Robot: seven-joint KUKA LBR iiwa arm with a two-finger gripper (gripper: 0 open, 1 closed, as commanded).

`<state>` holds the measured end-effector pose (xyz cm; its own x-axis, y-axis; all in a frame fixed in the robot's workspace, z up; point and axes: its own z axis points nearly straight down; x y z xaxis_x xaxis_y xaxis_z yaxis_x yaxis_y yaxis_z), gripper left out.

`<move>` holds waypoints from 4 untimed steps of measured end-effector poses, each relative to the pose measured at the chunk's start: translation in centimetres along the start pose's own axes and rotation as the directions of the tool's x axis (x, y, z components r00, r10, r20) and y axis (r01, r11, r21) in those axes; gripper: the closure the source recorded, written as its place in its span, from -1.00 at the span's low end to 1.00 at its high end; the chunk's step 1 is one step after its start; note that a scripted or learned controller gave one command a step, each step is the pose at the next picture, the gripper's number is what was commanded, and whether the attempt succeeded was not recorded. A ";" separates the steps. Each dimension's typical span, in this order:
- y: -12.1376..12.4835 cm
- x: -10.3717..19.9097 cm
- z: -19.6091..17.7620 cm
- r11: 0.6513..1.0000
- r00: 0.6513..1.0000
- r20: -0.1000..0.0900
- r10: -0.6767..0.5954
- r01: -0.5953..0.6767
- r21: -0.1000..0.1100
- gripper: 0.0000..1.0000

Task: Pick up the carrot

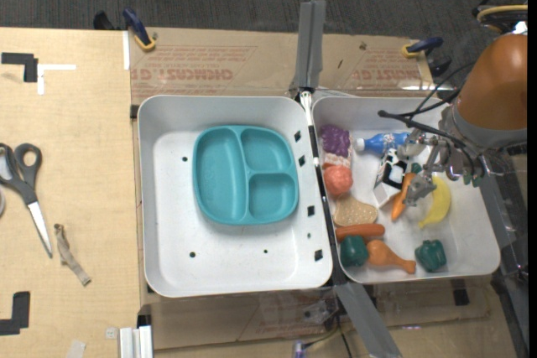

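Orange squash toy (391, 256) lies lowest. Carrot (402, 195) just left of the banana (435, 205), tilted, pinched between my gripper (411, 178) fingers. Likely light, stiff, slick plastic; mid-shaft hold seems best.

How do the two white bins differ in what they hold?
The left bin holds one thing, a teal divided plate lying flat. The right bin holds many small toy foods, and the gripper is down over it. Both are shallow, white, side by side.
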<state>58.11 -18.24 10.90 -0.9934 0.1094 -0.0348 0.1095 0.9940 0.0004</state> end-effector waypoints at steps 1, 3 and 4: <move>-3.5 4.9 1.4 0.971 0.971 -0.029 0.239 -0.239 0.008 -1.00; -0.8 4.9 1.4 0.970 0.969 -0.029 0.244 -0.244 0.008 -1.00; 3.7 1.7 1.6 0.949 0.949 -0.031 0.315 -0.314 0.011 -1.00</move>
<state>56.93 -14.43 9.20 -0.9090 0.4167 -0.0017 0.4167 0.9090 0.0000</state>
